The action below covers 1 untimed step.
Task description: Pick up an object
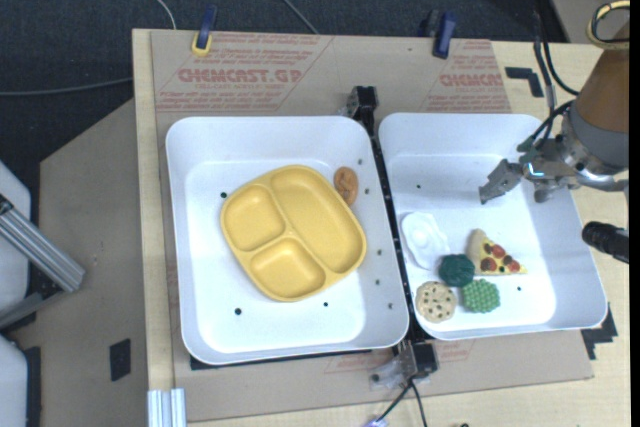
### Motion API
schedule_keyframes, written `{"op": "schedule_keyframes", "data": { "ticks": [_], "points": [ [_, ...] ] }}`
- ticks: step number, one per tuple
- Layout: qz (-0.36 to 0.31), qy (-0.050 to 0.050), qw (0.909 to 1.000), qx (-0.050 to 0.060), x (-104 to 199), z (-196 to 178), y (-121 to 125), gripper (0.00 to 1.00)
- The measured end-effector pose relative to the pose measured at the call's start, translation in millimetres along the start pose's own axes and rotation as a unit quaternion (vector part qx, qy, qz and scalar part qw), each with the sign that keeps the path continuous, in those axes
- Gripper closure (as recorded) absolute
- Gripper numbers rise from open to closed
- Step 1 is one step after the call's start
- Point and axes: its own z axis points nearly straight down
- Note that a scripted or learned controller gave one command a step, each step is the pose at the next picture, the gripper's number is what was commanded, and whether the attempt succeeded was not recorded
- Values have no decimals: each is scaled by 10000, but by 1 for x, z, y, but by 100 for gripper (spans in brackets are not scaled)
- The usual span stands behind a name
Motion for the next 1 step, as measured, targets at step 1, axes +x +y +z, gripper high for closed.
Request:
{"op": "schedule_keyframes", "data": {
  "ticks": [1],
  "points": [
    [1, 2, 10000, 12, 2, 42, 3, 0]
  ]
}}
